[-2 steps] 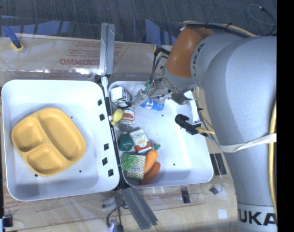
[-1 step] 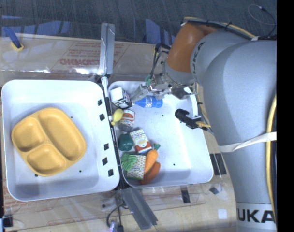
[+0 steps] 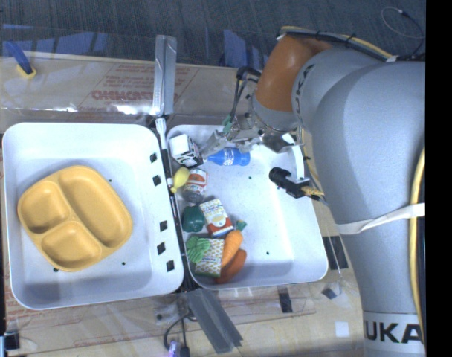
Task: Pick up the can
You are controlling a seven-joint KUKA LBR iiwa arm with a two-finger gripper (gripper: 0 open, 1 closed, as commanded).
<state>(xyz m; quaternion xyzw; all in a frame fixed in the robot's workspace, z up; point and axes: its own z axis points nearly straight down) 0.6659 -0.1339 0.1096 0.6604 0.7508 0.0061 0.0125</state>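
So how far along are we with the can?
Done: the arm has reached into the right bin, and the tool sits at its far end beside the blue bottle. In hand: nothing that I can see between its fingers. Left: the can lies by the bin's left wall, apart from the tool, so the approach, grasp and lift all remain.

Bench (image 3: 77, 88) carries two white bins side by side: left bin (image 3: 18, 274), right bin (image 3: 300, 259).
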